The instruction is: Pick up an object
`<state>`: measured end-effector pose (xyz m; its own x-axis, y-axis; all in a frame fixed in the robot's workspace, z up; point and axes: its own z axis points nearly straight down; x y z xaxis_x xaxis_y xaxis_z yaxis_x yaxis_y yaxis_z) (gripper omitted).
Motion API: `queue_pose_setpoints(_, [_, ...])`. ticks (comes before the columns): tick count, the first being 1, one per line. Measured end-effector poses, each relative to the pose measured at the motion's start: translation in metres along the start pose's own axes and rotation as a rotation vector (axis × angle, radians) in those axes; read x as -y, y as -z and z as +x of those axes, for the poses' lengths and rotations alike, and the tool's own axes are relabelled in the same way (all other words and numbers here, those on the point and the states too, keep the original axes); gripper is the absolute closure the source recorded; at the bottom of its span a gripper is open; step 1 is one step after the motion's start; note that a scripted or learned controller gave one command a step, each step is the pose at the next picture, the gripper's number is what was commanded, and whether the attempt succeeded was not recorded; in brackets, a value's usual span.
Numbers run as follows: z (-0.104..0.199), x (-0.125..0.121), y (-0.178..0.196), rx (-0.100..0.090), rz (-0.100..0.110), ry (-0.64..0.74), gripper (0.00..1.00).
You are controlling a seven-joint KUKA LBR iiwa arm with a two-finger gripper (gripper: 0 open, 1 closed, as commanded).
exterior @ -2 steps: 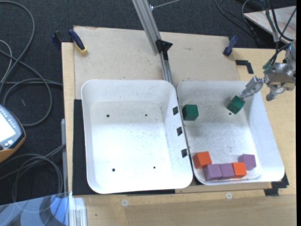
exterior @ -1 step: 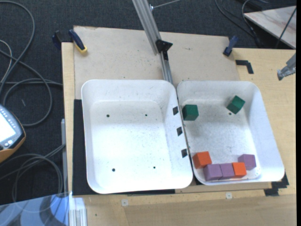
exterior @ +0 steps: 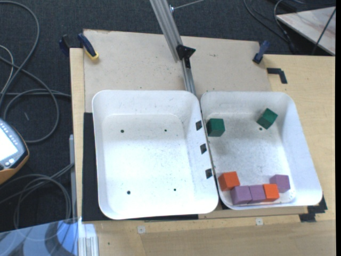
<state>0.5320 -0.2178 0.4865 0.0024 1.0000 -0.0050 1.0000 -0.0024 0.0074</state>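
At the near edge of the right bin [exterior: 303,143], a row of blocks sits along the front wall: purple block [exterior: 241,194], a second purple block [exterior: 257,192] touching it, then a small orange block [exterior: 271,192], all pressed side by side. A third purple block [exterior: 281,183] sits just behind the small orange one, at the right end. A bigger orange block [exterior: 229,181] sits just behind the row's left end, near the divider side. Further back in the same bin, a green block [exterior: 215,127] lies close to the left wall, and a second green block [exterior: 267,118] sits tilted, well apart from the first, toward the back right. Left bin [exterior: 106,143] lies beside the right one, rims touching, small black tabs along the joint. Both bins rest on the counter [exterior: 138,57]. At the far side, a metal pole [exterior: 165,20] slants up from a black bracket on the counter. Blue clamps at the back corners. Cables on the dark floor [exterior: 32,47] left. Fingers: cannot tell their state.
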Motion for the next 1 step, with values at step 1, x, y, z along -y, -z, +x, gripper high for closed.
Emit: queue_pose_setpoints(1, [0.0026,-0.0567,0.0325,-0.001,0.0,0.006,0.0])
